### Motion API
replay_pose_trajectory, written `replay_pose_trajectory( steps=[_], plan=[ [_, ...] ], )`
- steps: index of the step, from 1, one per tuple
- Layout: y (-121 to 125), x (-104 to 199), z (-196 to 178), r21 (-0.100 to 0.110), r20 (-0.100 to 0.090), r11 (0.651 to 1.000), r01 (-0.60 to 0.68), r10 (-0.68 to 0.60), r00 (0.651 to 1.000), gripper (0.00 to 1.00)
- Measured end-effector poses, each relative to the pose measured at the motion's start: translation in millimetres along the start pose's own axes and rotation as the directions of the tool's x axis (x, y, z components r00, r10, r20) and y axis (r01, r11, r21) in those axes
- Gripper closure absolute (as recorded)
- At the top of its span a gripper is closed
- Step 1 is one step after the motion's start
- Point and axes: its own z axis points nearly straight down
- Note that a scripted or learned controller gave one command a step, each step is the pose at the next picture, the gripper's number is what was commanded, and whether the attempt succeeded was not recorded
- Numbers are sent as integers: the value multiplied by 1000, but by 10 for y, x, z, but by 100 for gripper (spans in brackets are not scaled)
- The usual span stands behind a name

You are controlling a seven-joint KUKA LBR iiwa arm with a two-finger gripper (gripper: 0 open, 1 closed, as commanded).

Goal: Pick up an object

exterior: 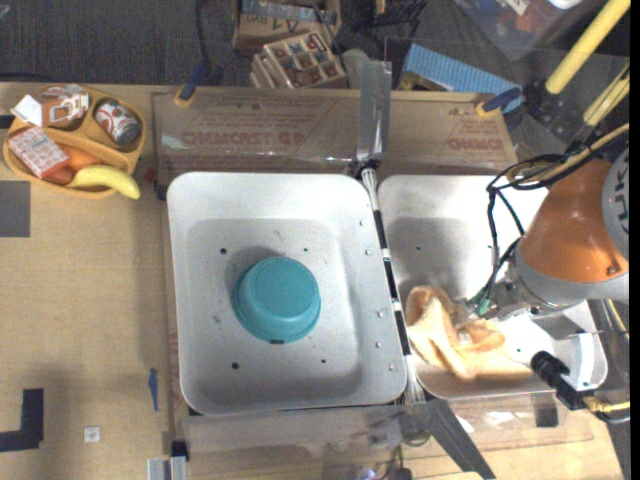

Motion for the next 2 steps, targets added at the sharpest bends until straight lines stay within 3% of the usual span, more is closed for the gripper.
replay_pose_trajectory(
  steps=[1, 2],
  plan=[
    [-30, 1, 89, -2, 1, 999, -35, 35, 999, 100],
    [-41, -21, 100, -1, 6, 999, -37, 37, 999, 0]
  ],
)
